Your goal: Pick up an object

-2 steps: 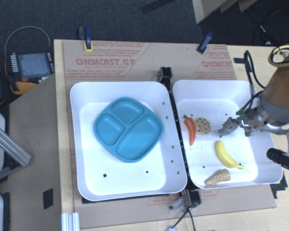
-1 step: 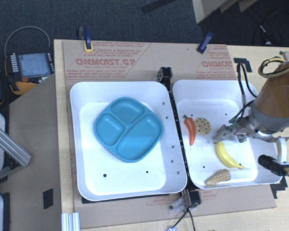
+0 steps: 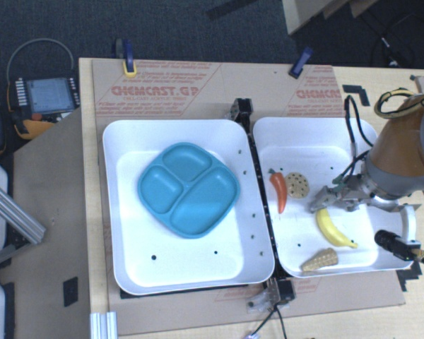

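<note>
Camera view: my claw [image 3: 324, 202] sits low in the right bin [image 3: 307, 136], just above the banana's [image 3: 335, 229] upper end; I cannot tell its state. Chili pepper [image 3: 278, 190] and cookie [image 3: 296, 184] lie left; cone [image 3: 319, 261] lower. Blue divided plate [image 3: 189, 188] in left bin [image 3: 120, 210].

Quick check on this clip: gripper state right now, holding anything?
Gripper: low in the right white bin, just above the yellow banana; nothing visibly held; open or closed cannot be told.
</note>
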`<state>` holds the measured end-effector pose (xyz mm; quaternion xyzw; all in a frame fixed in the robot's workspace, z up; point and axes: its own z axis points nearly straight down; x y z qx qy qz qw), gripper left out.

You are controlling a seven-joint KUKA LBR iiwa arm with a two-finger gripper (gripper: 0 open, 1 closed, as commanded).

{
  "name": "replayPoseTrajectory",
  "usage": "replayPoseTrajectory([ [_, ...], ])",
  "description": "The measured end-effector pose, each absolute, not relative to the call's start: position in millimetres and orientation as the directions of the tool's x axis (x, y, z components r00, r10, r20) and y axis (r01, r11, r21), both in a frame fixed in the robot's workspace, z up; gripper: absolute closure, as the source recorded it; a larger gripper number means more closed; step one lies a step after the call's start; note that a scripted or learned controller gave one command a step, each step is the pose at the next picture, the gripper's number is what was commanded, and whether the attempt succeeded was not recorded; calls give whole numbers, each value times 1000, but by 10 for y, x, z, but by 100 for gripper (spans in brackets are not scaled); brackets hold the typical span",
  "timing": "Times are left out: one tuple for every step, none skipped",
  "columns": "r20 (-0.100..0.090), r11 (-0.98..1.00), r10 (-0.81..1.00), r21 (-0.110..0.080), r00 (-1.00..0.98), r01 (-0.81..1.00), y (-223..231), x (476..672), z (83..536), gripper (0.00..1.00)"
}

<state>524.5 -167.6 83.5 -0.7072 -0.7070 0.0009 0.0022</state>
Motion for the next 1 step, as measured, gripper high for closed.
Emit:
replayPoseTrajectory([
  [0,-1,1000,0,1,1000,-1678,5253,949,100],
])
